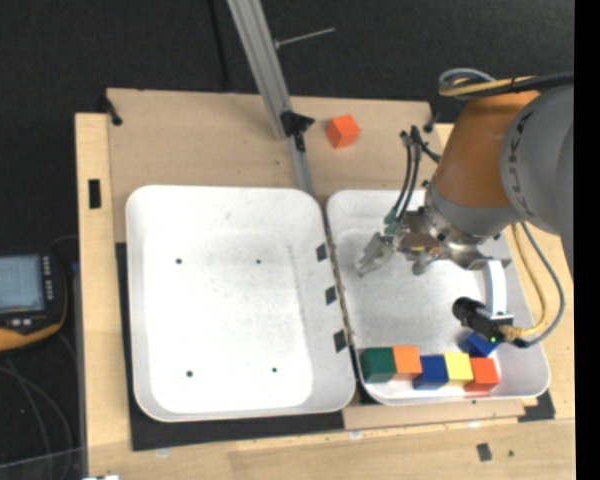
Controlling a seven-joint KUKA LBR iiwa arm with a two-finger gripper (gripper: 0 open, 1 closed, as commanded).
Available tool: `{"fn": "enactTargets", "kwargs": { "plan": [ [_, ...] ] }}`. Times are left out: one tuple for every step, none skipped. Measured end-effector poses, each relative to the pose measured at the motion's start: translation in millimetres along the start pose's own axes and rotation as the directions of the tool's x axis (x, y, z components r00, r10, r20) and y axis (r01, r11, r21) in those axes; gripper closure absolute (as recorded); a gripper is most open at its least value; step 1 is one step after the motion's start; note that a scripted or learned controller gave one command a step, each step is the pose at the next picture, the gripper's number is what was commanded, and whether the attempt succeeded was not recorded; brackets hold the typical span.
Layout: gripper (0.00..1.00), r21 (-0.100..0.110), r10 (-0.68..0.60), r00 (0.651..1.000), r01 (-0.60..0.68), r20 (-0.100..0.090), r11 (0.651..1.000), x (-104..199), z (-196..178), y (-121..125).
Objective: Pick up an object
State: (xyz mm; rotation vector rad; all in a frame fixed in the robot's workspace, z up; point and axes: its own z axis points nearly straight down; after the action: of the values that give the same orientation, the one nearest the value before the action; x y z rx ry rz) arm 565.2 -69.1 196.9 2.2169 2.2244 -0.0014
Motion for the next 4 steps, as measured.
{"fn": "enactTargets", "kwargs": {
  "plan": [
    [0.0, -0.003, 0.006, 1.0, -0.006, 0.0, 1.0, -21.5, 101.6, -2.3],
    [0.0, -0.009, -0.001, 1.0, 0.001, 0.0, 1.0, -8.2, -4.9, -8.9],
    [0.0, -0.003, 0.006, 1.0, -0.006, 0.0, 1.0, -21.0, 100.4, -1.2],
    [1.0, -0.005, 0.011, 1.0, -0.011, 0.0, 1.0, -21.8, 88.3, -0.6]
  ]
}}
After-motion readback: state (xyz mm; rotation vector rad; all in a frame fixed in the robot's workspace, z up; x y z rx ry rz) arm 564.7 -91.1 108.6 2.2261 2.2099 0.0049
